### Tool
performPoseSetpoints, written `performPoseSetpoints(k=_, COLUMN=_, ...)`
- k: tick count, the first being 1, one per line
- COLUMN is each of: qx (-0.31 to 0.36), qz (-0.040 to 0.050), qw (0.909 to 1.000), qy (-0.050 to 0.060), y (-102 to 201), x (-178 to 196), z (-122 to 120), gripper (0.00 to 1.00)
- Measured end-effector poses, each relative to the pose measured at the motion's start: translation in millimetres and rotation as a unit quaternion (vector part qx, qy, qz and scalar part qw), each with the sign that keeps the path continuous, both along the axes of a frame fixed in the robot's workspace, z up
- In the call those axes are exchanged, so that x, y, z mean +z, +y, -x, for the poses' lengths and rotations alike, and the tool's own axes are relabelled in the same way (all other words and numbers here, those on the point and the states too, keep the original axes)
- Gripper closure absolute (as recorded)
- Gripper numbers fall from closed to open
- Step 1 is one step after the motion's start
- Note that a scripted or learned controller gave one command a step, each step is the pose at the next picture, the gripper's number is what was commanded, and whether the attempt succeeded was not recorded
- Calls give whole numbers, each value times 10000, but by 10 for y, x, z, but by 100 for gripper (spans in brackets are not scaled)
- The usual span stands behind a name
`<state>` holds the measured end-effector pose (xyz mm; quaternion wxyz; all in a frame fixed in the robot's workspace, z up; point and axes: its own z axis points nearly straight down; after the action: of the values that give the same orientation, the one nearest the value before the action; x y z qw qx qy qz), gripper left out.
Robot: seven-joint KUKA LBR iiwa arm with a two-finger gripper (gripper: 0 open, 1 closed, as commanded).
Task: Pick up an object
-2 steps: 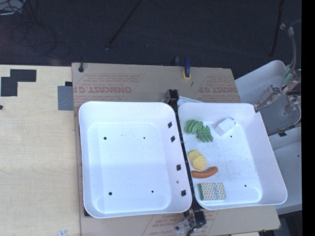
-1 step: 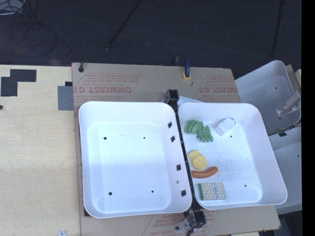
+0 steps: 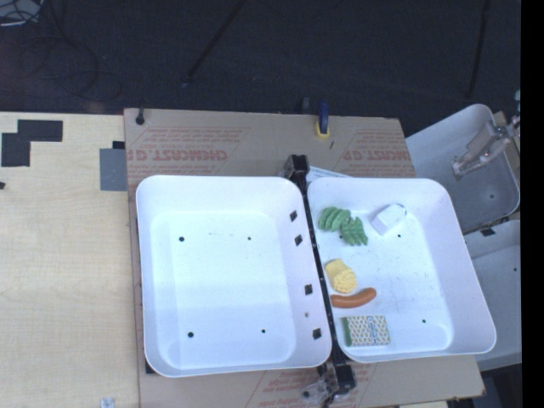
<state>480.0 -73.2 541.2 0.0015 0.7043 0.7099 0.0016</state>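
Though pincer (image 3: 463, 167) state unclear | hot dog (image 3: 353, 297): orange-brown, slim | right bin (image 3: 463, 253)

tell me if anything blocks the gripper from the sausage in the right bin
Nothing visible does. The gripper sits off the right bin's far corner, and the sausage lies uncovered near the divider, between the corn and the packet.

Smooth glossy white plastic bins (image 3: 221, 359) sit on matt brown cardboard (image 3: 255, 143).
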Motion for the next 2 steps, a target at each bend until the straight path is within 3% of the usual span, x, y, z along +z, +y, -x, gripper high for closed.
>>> performPoseSetpoints(k=1, qx=-12, qz=4, qw=10000, qy=48, y=-24, x=60, z=-2, gripper=100)
performPoseSetpoints(k=2, qx=-9, qz=-3, qw=10000, qy=46, y=522, x=-45, z=-9, gripper=100)
